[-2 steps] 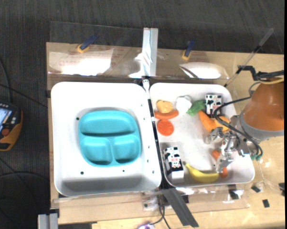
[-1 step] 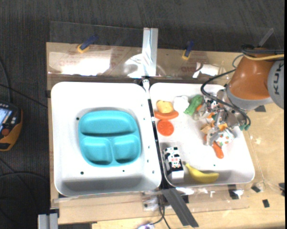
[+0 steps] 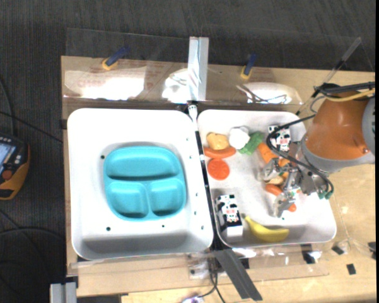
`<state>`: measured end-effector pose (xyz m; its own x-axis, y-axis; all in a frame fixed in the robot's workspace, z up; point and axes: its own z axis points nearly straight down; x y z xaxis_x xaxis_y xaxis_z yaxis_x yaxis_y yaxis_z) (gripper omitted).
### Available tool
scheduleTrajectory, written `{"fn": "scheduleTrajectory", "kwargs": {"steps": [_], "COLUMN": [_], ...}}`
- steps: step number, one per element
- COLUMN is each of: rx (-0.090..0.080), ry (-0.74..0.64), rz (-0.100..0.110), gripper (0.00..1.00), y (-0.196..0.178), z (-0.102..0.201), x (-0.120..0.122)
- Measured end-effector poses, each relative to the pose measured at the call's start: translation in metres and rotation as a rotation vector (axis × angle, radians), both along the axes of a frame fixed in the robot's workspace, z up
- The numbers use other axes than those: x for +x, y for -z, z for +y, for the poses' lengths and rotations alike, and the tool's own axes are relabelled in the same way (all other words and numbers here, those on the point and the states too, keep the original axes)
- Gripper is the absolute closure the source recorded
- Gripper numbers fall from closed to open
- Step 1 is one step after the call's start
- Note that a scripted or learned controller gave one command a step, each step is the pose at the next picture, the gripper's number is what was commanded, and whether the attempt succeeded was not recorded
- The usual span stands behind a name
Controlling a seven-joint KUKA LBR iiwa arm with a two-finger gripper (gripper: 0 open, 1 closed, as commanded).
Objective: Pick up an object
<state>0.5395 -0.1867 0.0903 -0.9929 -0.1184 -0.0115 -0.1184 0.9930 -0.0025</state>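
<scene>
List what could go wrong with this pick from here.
1. The end effector sits low among small orange pieces crowded together in the right bin; it may push them aside or grab two.
2. The banana and the cow-print carton lie near; a sweep might knock them.

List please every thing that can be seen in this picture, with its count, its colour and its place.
Bins: 2, white, side by side on the bench.
Tray: 1, turquoise, three compartments, in the left bin.
Banana: 1, yellow, near the front edge of the right bin.
Cow-pattern cartons: 2, black and white, one beside the banana, one at the back near the arm.
Round slice: 1, orange-red, left side of the right bin.
Small toy foods: several, mixed colours, back of the right bin; types unclear.
Handheld device: 1, orange and black, on the floor at left.
Arm: 1, grey with orange band, from the right.
Gripper: 1, over the right bin.
</scene>
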Motion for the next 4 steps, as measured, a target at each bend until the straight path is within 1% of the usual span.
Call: {"fn": "scheduleTrajectory", "kwargs": {"steps": [1, 2, 3, 4], "rx": [-0.003, 0.0, -0.003, -0.001], "ry": [0.122, 0.204, 0.13, 0.058], "rz": [-0.003, -0.018, -0.006, -0.002], "gripper": [0.0, 0.0, 0.0, 0.0], "y": [0.0, -0.003, 0.0, 0.0], "z": [0.033, 0.034, 0.031, 0.004], "x": [0.002, -0.039, 0.04, 0.047]}}
